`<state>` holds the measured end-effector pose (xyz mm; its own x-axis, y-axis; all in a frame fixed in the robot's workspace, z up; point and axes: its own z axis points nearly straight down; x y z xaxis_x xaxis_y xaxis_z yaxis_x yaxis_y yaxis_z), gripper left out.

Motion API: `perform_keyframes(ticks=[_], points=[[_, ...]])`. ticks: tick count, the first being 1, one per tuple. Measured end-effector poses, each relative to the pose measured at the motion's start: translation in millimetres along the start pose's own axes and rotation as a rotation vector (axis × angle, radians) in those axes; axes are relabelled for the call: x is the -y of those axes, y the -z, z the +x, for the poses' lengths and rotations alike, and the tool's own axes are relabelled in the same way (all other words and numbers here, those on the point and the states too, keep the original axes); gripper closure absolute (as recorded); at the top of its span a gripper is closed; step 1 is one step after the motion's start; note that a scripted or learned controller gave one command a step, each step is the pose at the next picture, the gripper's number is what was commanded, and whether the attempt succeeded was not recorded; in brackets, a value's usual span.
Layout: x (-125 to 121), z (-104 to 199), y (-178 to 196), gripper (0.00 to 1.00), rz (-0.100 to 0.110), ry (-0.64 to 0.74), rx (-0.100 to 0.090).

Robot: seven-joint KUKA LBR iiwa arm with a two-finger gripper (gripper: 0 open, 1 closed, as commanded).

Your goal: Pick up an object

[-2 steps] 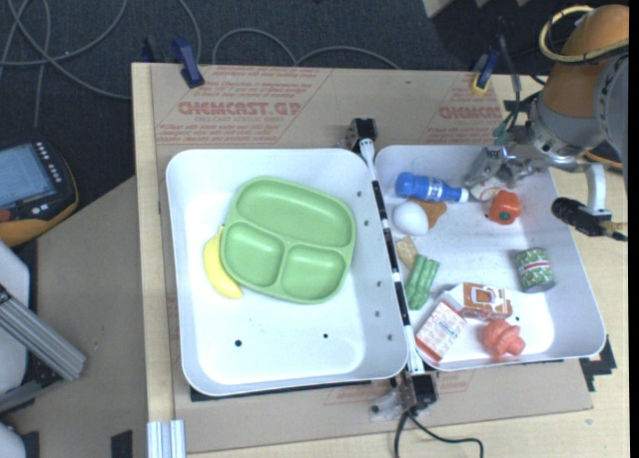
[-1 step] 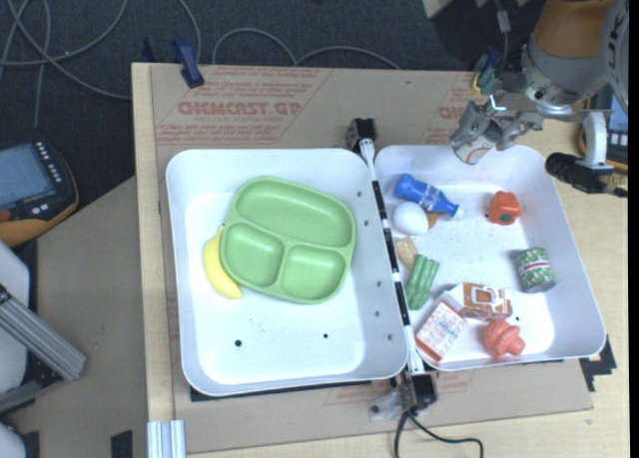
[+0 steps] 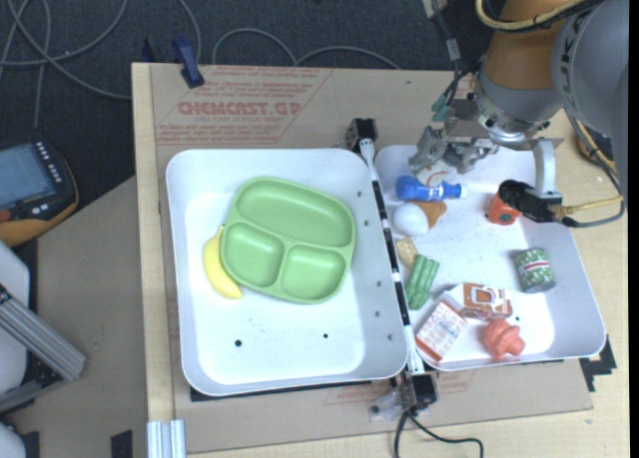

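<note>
Right now the gripper [image 3: 449, 152] is seen hovering in the upper part of the right bin [image 3: 579, 291], just above a blue bottle [image 3: 427, 189] that lies on its side. Whether anything is pinched cannot be told; the metal parts are blurred together against the white floor, and no object is seen between them.

Just below the bottle a white egg [image 3: 409, 219] is packed close, with a small brown piece [image 3: 431, 212] touching both. That crowding is judged the main risk: if a descent is made here, the bottle could be nudged aside and rolled, or the egg could be clipped and skidded toward the divider.

Further right an orange toy [image 3: 501, 209] is tucked near a black cable end, so a snag is possible there. A green pod [image 3: 420, 280] is leaned along the divider in the middle of the frame, awkward to grab against the wall. A striped can [image 3: 535, 269], a snack packet [image 3: 439, 328], a red-and-white carton [image 3: 486, 299] and a red toy [image 3: 502, 337] are spread lower right.

In the left bin [image 3: 200, 326] a green tray [image 3: 288, 238] is laid over a banana [image 3: 220, 266], well apart from the arm.
</note>
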<state>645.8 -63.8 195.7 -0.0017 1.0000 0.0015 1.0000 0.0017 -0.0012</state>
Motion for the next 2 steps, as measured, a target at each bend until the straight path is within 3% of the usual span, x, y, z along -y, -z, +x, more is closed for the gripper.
perform_keyframes(ticks=[1, 2], points=[[39.8, 37.0, -11.5, 1.0, 0.001, -0.001, 0.001], [68.0, 81.2, 34.8, 1.0, -0.002, 0.0, 0.001]])
